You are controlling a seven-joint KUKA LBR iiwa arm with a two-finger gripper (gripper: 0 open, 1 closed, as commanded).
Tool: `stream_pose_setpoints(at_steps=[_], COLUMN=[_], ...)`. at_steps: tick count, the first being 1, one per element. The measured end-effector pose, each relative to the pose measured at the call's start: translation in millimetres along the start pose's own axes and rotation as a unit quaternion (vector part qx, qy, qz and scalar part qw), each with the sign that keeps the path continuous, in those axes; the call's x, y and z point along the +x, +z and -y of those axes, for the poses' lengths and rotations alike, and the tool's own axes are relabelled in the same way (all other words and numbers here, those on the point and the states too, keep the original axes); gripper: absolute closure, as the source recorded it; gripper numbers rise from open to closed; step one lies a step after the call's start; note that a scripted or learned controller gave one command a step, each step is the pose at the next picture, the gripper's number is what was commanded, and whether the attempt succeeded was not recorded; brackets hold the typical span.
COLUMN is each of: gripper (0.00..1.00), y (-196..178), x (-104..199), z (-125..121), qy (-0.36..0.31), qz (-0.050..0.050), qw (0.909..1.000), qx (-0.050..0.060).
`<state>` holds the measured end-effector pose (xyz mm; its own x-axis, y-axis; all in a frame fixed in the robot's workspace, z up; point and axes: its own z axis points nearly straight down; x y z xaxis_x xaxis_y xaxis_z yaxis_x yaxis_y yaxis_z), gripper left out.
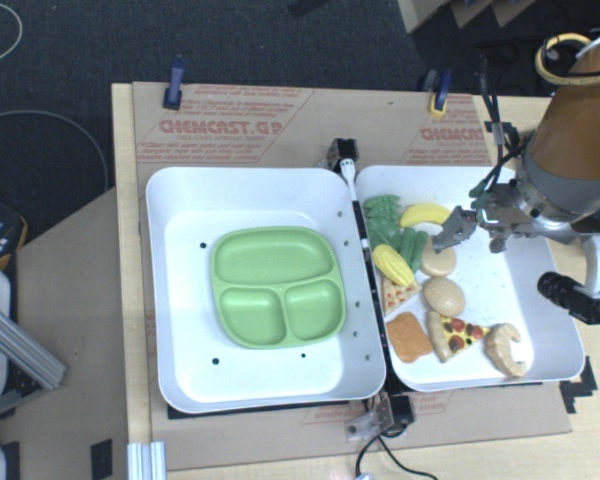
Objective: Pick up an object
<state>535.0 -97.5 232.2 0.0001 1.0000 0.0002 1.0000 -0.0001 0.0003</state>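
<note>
The right white bin (pixel 540 268) holds several toy foods. Among them are a yellow banana (pixel 426 214), a green leafy piece (pixel 383 211), a yellow corn cob (pixel 392 265), a pale round biscuit (pixel 439 262), a tan bun (pixel 444 295), a brown toast slice (pixel 409 336), a pizza wedge (pixel 458 334) and a pale pastry (pixel 508 349). My gripper (pixel 477 236) hangs over the middle of this bin, just right of the banana and above the biscuit. Its fingers stand apart with nothing between them.
The left white bin (pixel 170 268) holds a green divided plate (pixel 276 286). A black clip (pixel 344 154) sits where the two bins meet at the back. The toys crowd the left half of the right bin. Blue and yellow clamps hold the board's far edge.
</note>
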Motion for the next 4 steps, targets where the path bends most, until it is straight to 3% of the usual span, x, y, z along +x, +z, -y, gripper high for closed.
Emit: stream_pose_setpoints(at_steps=[1, 2, 3, 4], gripper=[0.00, 0.00, 0.00, 0.00], y=[50.7, 47.6, 47.6, 29.0], x=[38.9, 36.2, 46.6, 99.0], z=[53.2, 49.9, 56.2, 55.2], qy=[-0.001, 0.001, 0.000, -0.003], qz=[-0.002, 0.000, -0.001, -0.001], qw=[1.0000, 1.0000, 1.0000, 1.0000], qx=[0.006, 0.000, 0.002, -0.002])
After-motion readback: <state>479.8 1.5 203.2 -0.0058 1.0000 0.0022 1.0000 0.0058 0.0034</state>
